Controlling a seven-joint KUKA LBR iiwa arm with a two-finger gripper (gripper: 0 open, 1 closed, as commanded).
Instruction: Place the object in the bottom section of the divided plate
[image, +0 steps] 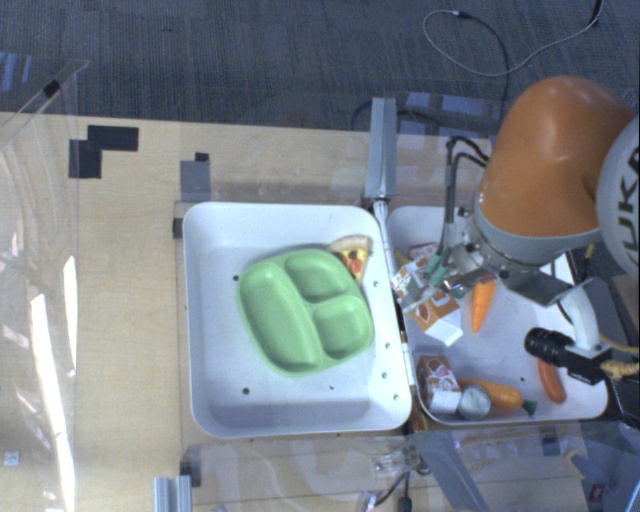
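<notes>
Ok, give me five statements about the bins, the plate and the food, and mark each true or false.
1. The green divided plate lies in the left bin. True.
2. The pizza slice sits in the plate's largest section. False: it lies in the bin beside the plate's upper right edge.
3. A carrot lies in the right bin. True.
4. All three plate sections hold food. False: none holds any.
5. The gripper hovers over the left bin. False: it is over the right bin.
</notes>
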